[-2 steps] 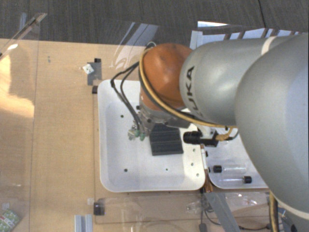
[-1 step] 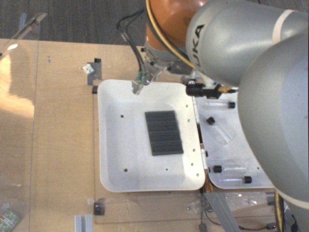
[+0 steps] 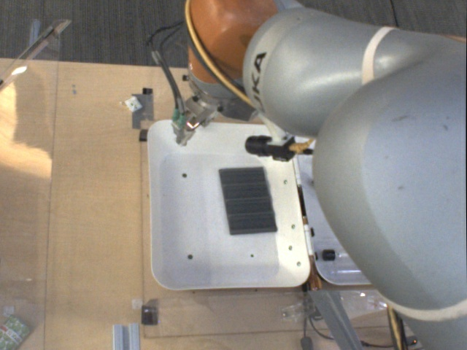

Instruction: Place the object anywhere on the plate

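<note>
The end effector (image 3: 182,126) hangs over the upper left corner of the left bin (image 3: 171,217), its tip near the rim; whether it is spread or pressed together cannot be told. The grey arm (image 3: 343,86) sweeps in from the right, its orange band (image 3: 219,20) uppermost. One dark ribbed plate (image 3: 248,200) lies flat mid-bin. A second bin (image 3: 332,265) peeks out lower right on the wooden worktop (image 3: 80,195).

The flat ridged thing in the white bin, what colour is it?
Dark grey, nearly black, with ridges across it. The ridged slab shows best in the camera view, lying in the left bin.
</note>
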Controlling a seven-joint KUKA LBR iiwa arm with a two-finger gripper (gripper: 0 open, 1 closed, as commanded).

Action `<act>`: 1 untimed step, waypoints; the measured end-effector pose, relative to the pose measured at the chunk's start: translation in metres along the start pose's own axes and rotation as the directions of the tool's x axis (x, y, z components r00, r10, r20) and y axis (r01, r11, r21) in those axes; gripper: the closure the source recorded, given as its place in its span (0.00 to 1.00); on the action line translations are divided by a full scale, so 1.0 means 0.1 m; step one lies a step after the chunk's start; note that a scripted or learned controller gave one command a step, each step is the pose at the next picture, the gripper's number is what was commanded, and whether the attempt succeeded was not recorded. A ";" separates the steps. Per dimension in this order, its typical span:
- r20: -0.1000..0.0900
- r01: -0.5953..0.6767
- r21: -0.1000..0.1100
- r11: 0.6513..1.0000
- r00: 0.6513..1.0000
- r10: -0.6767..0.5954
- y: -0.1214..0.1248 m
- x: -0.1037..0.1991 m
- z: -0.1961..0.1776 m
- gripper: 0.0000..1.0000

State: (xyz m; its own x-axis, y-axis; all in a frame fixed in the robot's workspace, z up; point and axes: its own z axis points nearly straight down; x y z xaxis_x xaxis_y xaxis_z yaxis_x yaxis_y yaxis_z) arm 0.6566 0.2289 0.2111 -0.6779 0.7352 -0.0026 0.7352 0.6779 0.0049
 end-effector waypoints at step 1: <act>0.000 -0.440 0.004 0.898 0.898 0.440 0.00 0.00 0.66 1.00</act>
State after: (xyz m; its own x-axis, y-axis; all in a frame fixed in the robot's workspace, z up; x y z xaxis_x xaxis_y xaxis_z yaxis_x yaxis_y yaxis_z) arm 0.6568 0.2289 0.1454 -0.2857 0.9583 -0.0002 0.9583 0.2857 0.0018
